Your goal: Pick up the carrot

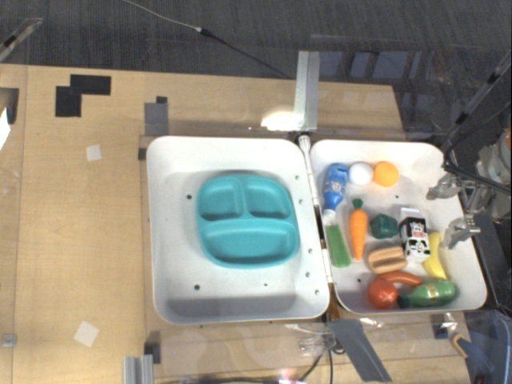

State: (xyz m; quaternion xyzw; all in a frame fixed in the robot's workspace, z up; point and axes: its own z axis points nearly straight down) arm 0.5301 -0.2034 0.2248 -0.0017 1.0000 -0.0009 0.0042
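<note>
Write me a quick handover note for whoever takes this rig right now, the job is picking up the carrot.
Gripper: at the right bin's right rim, fingers apart, nothing between them.
Carrot: lying in the right bin, left of centre, green top pointing away, with a green stick on its left and a hot dog just below right.
Left bin: holds a teal divided plate.
Done: nothing visible; carrot untouched.
Left: move across the bin over the carrot, descend, close, lift.
</note>
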